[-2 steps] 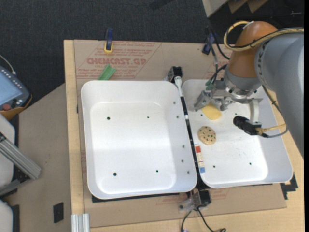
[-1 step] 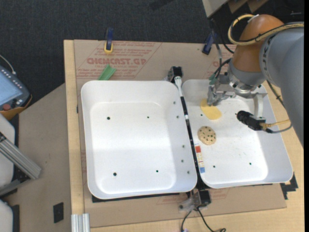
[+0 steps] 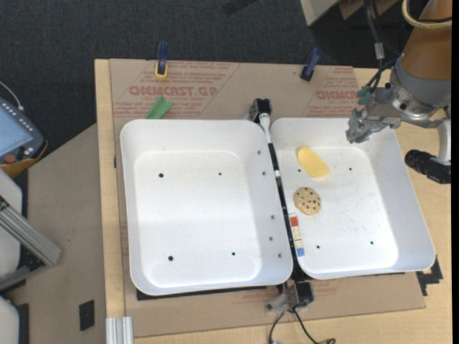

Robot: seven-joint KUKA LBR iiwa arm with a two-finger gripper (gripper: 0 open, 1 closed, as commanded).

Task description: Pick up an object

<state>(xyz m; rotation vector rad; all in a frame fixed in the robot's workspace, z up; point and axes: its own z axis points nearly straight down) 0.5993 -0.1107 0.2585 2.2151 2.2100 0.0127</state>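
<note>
A pale yellow oval piece (image 3: 313,161) lies in the right bin (image 3: 373,228), toward its far left. Just in front of it sits a round brown cookie with dark chips (image 3: 308,201). My gripper (image 3: 361,128) hangs over the far right corner of the right bin, up and to the right of the yellow piece and apart from both objects. Nothing is between its fingers. Whether they stand open or shut is not clear from this angle.
The left bin (image 3: 136,192) lies beside the right one, with a black divider strip (image 3: 276,185) between them. A small red, white and blue label (image 3: 295,233) rests by the divider. A green strip (image 3: 158,107) and two clamps (image 3: 162,60) sit on the cardboard.
</note>
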